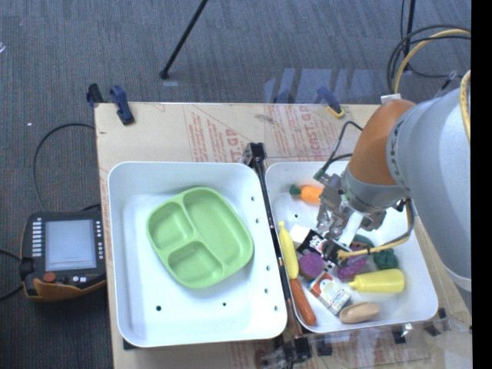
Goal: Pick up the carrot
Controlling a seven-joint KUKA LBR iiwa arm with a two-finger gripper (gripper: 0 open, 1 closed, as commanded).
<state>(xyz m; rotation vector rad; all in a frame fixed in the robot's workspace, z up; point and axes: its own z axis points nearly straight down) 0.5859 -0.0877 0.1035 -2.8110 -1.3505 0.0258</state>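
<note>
Here, from my remote station, I see the worktop (184, 129) in the middle of the frame carrying two shallow white bins side by side. The left bin (134, 298) holds a light green divided plate (200, 237) with three compartments, lying flat near the bin's centre. The right bin (419, 302) holds a cluster of toy foods.

The carrot (307, 193), orange with a green end, lies in the upper left part of the right bin, close to its top wall. The grey arm (430, 167), with its orange band (380, 141), enters from the right of the frame and reaches down over this bin. Its tool (332, 233) hangs just below and to the right of the carrot, above the middle of the clutter; I cannot tell whether it is spread or pressed together, and I see nothing clearly pinched in it.

Below the tool lie a yellow banana (287, 250) along the bin's left wall, a purple round item (311, 264), a yellow bottle (378, 281) lying on its side, a small printed packet (330, 294), a tan bread roll (360, 312) and a red-orange sausage-like piece (304, 302) near the bottom left corner.

At the left edge of the frame a handheld control pendant (65, 252) rests on the carpeted floor (231, 44).
</note>
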